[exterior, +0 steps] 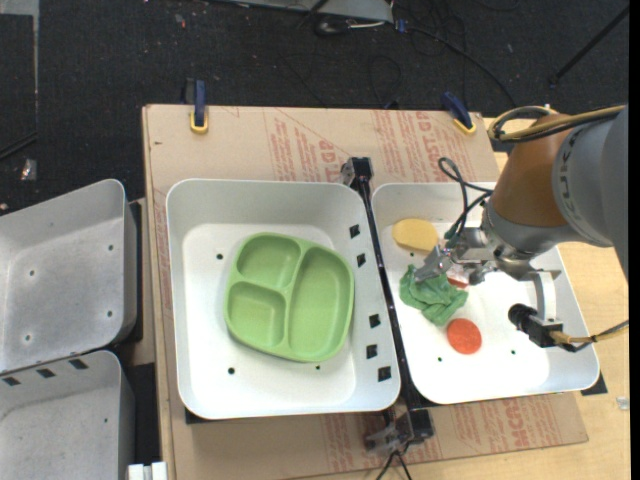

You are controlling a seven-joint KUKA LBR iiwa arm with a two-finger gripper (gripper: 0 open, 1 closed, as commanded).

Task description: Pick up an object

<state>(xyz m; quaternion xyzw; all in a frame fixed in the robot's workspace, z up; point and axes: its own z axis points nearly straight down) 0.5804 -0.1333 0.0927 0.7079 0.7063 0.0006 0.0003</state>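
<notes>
Arm: we see it enter from the right, its grey body and orange band (525,183) above the right bin (575,368), the wrist bent down toward the bin's middle.
Tool: the tool (437,268) sits low at the upper edge of the green cloth (430,296), pointing left and downward. Its metal tip touches or nearly touches the cloth; we cannot tell whether its jaws are spread or pressed together, nor whether any cloth is between them.
Green cloth: crumpled in the left half of the right bin, just beside the divider between the bins.
Yellow thing: a rounded yellow thing (415,234) lies near the bin's upper left, just above the tool and apart from the cloth.
Orange disc: an orange disc (464,337) lies flat just below and right of the cloth, close to it; we cannot tell whether they touch.
Black part: a small black part (533,324) with a cable hangs off the arm at the right of the bin, near the disc but apart from it.
Left bin: the left bin (190,368) holds a green plate (290,296) with three compartments, lying flat near the middle.
Counter: both bins rest on a brown board on the counter (280,138), with two clamps at its far edge.
Task state: we see nothing lifted; cloth, yellow thing and disc all lie on the bin floor.
</notes>
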